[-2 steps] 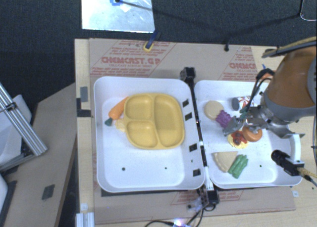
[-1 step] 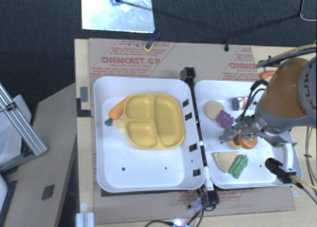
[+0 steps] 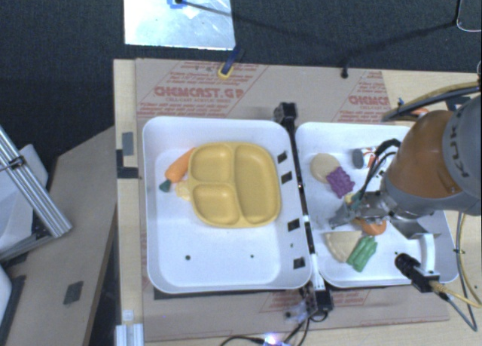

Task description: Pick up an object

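Starting at your left, the left bin (image 3: 162, 261) holds a yellow divided plate (image 3: 230, 184) lying flat toward its far half, three compartments facing up. A toy carrot (image 3: 177, 166) lies just beside the plate's left edge, orange body angled up to the right, green top at its lower left end. A black divider (image 3: 295, 194) runs between the two bins on the table (image 3: 248, 84). Moving into the right bin (image 3: 316, 137), you see a pale tan round piece (image 3: 324, 165) near the far left, a purple grape bunch (image 3: 340, 182) just right of and nearer than it, and a small grey object (image 3: 357, 157) farther back. At the near side sit a cream flat piece (image 3: 340, 244) and a green ridged vegetable (image 3: 362, 253) touching its right edge. The gripper (image 3: 360, 214) is low over the middle of this bin, directly over an orange object (image 3: 373, 225) that peeks out beneath it; you cannot tell how wide the jaws stand, nor whether anything is between them. The grey arm (image 3: 433, 160) with its orange band enters from the right.
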